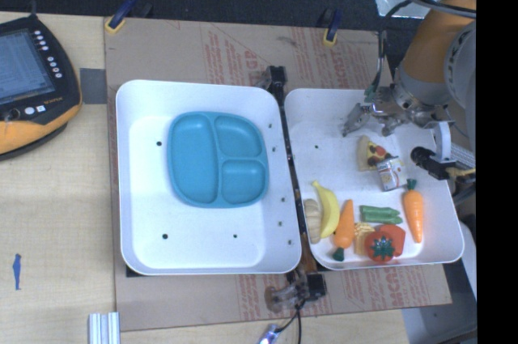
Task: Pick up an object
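Note:
My gripper (372, 122) hangs over the far part of the right bin (324, 112), fingers spread and nothing between them. Just in front of it lies a toy pizza slice (371, 152), with a small silver can (389, 173) beside it. Along the bin's near side lie a banana (327, 209), an orange carrot (346, 223), a second carrot (413, 210), a green pod (380, 214), a red tomato (387, 244) and a beige mushroom (312, 214).
The left bin (146, 229) holds a blue divided plate (217, 158). A teach pendant (28, 87) lies on the bench at far left. Clamps (328, 23) hold the cardboard at the back edge. The arm's orange band (441, 35) rises at the right.

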Available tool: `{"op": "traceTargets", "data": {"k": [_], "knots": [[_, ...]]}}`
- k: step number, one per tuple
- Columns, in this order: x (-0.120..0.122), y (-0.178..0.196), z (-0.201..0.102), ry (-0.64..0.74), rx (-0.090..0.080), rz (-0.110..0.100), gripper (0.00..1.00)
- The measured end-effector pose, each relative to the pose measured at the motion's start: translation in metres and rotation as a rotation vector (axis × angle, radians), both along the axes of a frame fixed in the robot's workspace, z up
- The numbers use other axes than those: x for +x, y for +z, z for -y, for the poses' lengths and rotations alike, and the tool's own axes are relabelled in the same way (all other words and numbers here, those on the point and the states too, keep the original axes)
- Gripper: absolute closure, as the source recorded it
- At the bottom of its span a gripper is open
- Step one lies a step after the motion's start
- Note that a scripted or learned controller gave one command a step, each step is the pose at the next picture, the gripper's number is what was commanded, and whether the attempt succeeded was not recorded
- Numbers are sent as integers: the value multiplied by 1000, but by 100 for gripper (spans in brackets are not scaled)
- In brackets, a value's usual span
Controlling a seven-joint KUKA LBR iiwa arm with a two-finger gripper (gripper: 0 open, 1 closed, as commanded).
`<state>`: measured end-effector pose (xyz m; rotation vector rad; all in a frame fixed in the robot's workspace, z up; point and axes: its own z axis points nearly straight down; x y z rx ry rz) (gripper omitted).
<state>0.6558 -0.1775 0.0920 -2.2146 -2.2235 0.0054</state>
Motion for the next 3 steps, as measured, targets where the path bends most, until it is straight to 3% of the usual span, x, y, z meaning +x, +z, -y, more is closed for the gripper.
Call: {"op": "traceTargets", "data": {"k": [1, 2, 3], "knots": [[0, 11, 1, 1, 1, -1, 100], [0, 11, 1, 1, 1, -1, 0], [0, 0, 2, 0, 0, 0, 0]]}}
